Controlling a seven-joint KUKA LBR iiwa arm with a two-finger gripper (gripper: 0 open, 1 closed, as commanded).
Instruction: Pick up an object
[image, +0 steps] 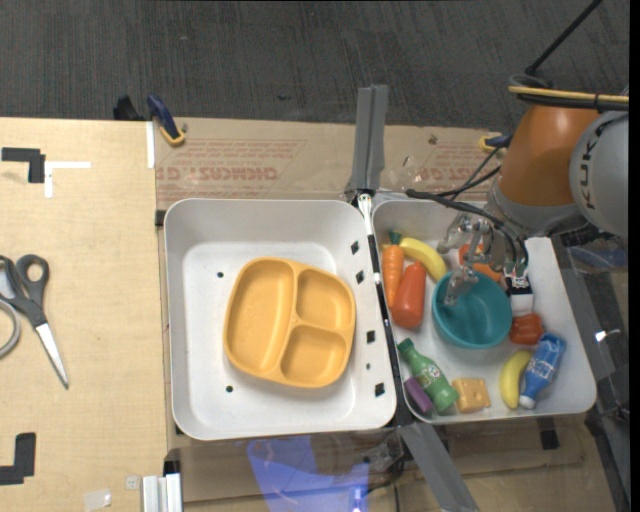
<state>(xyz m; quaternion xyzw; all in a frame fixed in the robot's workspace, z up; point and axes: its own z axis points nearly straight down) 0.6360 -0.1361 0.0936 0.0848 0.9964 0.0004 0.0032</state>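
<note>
- The divided plate lies in the left bin.
- The right bin holds a bowl at centre, a carrot on its left and a bottle at lower right.
- Scissors lie on the surface at frame left.

A robotics lab bench: 2 shallow white bins sit side by side on a plywood worktop lined with cardboard, over dark carpet. Black tape markers, scissors, loose cables and toy plastic food suggest a test rig.
</note>
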